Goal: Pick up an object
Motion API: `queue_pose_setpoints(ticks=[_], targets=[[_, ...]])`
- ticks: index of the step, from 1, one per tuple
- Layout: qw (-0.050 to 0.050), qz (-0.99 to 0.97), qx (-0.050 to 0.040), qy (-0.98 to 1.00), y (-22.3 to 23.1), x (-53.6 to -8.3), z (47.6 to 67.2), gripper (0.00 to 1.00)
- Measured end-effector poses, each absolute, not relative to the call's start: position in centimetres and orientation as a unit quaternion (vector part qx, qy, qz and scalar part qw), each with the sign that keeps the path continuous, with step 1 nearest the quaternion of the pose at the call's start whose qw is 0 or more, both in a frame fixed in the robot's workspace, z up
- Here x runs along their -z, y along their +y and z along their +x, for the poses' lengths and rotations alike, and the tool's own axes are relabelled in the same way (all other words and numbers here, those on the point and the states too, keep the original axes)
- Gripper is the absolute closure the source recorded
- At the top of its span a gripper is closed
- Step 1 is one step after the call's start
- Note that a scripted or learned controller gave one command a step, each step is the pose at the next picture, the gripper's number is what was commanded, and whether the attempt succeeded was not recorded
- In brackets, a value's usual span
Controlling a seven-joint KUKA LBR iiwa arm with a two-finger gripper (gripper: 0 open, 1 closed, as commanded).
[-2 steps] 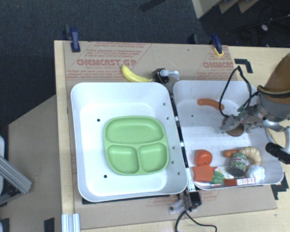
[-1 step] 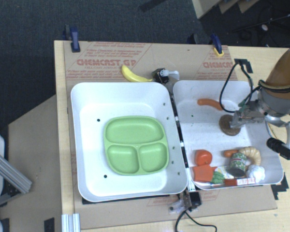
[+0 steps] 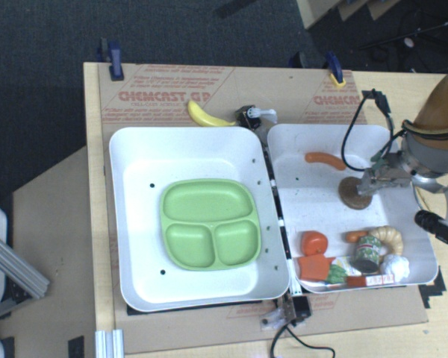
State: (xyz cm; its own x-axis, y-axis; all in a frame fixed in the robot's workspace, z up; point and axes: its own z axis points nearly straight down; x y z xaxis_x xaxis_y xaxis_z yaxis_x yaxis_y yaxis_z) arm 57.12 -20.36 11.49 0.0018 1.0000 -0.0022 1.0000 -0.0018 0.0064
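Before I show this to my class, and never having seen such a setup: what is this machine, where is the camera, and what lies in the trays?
One camera looks down at a slant on a bench with two shallow white bins. The left bin holds a green divided plate. The right bin holds toy food: an orange sausage, a tomato and a croissant among them. A banana lies behind the bins. From the right reaches a grey robot arm; its gripper is low over the right bin, above a brown round object. Whether it holds anything is unclear.

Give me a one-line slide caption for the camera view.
Gripper low in right bin near brown disc; green tray in left bin.
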Motion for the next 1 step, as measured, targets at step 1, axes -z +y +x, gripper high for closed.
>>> queue_pose_setpoints(ticks=[1], targets=[[0.004,0.708,-0.002,0.706,-20.36,-12.49,57.17,1.0]])
